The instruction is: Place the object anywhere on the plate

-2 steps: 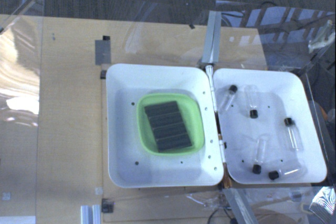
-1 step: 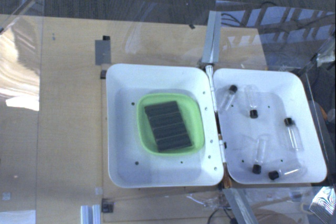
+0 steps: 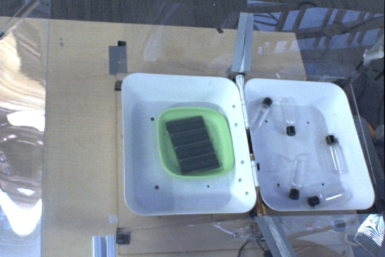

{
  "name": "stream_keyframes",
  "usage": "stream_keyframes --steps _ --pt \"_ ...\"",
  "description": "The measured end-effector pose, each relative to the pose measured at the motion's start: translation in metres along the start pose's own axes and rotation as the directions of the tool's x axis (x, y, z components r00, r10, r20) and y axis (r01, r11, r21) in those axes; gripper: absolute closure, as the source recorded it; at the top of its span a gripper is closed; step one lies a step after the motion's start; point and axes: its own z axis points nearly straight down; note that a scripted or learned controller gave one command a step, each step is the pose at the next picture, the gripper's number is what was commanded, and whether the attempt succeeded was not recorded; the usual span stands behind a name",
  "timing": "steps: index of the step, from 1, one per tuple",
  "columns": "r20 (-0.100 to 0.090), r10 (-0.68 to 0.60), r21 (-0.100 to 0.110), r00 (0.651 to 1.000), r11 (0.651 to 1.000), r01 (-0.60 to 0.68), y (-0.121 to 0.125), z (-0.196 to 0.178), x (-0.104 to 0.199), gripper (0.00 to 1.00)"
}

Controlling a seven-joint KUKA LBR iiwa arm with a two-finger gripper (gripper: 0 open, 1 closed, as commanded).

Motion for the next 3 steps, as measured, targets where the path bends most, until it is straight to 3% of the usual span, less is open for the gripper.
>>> stream_keyframes --steps 3 --pt "0.0 0.0 0.0 1.0 1.0 0.0 0.0 0.0 -0.0002 0.0"
